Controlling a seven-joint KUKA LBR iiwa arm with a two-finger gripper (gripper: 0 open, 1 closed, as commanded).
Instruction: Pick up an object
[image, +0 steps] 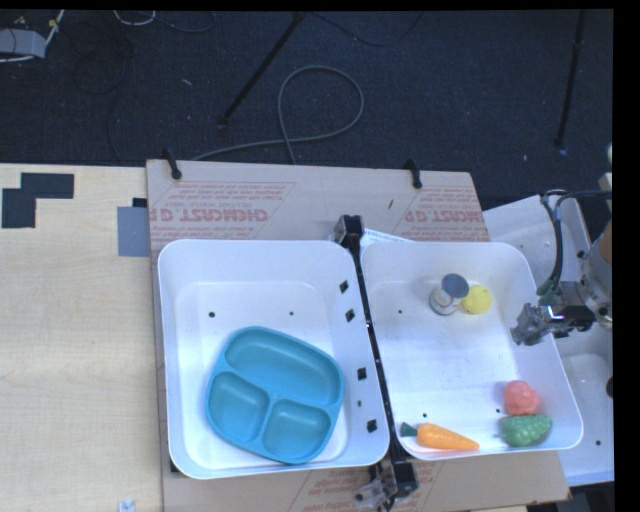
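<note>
White plastic makes up both bins on the desk (70, 350), which stand side by side on a sheet of printed cardboard (300, 205). A black divider (365, 350) runs between them. The left bin (185, 290) holds a blue tray (275, 393) with three compartments, lying slightly askew toward the bin's near side.

The right bin (450, 380) carries several small things. Near its far wall sit a grey can (449, 293) and a yellow ball (478, 299), touching or nearly so. At the near right corner a red-pink fruit (520, 397) rests just above a green vegetable (526, 430), the two close together. A carrot (445, 436), orange with a green top, lies along the near wall, to the left of the green vegetable and apart from it.

The pincer (532, 327) hangs at the right rim of the right bin, roughly level with the bin's middle, well apart from the can and ball and above the red-pink fruit in the view. Whether it is spread or pressed together I cannot tell; nothing is seen between its tips.

Beyond the desk, dark carpet (450, 90) shows loose cables (320, 100).
</note>
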